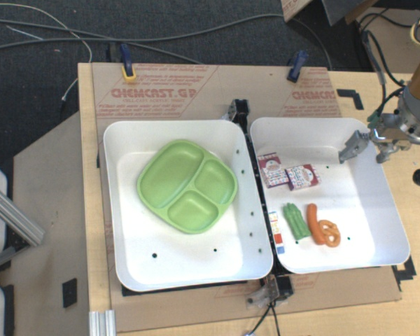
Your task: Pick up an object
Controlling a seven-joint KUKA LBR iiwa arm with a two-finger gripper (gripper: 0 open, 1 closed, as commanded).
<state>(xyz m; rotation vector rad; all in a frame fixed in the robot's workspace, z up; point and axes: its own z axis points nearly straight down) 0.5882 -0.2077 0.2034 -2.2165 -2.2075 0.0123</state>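
Observation:
My gripper (368,150) hangs over the right bin's (378,208) far right corner, fingers spread open with nothing between them. In that bin lie two maroon-and-white snack packets (288,174), a green pea pod (295,220), an orange carrot (312,217) and a brown pretzel (328,233). All of these rest left of and nearer than the gripper, apart from it. A light green divided plate (187,185) sits in the left bin (133,257).
A small striped card (276,230) lies against the right bin's left wall. Clamps (128,69) (297,66) hold the cardboard base at the back. Cables run by the arm at the right edge.

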